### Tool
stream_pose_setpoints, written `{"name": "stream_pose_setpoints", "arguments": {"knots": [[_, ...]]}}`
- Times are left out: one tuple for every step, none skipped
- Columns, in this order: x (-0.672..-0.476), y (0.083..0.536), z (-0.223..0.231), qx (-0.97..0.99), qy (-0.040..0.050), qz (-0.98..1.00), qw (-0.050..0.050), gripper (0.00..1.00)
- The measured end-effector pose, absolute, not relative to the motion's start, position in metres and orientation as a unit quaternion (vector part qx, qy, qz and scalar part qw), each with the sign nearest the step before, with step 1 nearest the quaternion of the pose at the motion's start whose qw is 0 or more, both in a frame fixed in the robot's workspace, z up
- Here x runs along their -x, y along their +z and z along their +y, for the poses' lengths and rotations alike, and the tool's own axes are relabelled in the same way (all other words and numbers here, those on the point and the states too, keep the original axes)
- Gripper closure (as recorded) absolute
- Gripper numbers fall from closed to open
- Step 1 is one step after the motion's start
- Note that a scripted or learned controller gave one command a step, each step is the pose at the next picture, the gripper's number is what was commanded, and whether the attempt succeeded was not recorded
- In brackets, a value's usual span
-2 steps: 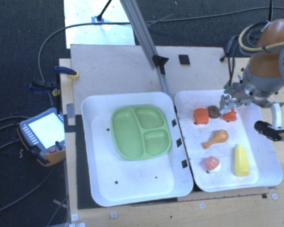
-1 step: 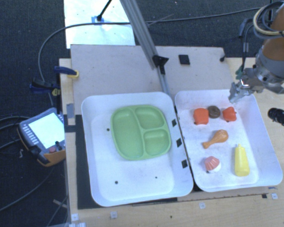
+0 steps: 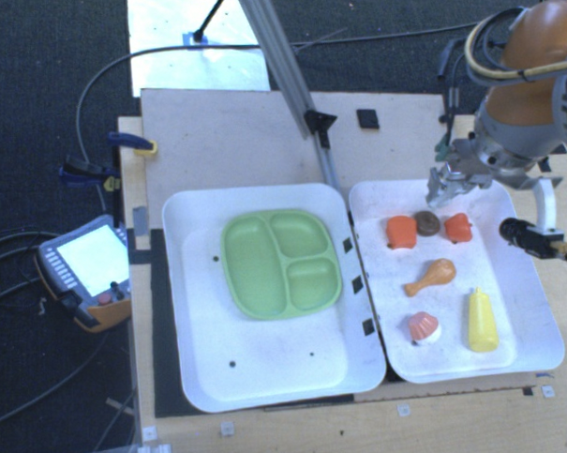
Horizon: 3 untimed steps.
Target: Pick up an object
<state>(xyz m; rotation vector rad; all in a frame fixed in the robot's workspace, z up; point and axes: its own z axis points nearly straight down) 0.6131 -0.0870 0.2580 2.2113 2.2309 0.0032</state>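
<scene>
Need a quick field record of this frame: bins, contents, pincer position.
left bin: green divided plate
right bin: six items
back row: orange block, brown round piece, red-orange piece
middle: toy drumstick
front: pink-and-white cupcake toy, yellow bottle
pincer: above right bin's back edge, just behind the brown round piece
held: nothing visible between fingers

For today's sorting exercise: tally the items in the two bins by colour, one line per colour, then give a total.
Orange: 3 (block, block, drumstick)
Brown: 1 (disc)
Yellow: 1 (bottle)
Pink and white: 1 (cupcake)
Green: 1 (tray)
Total: 7
</scene>
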Motion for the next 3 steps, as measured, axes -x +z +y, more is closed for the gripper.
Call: {"name": "stream_pose_setpoints", "arguments": {"knots": [[-0.63,0.258,-0.037,-0.703,0.0018,0.711,0.001,1.0],[-0.64,0.253,0.007,-0.704,0.0017,0.71,0.001,1.0],[-0.644,0.248,0.067,-0.703,0.002,0.711,0.0,1.0]]}}
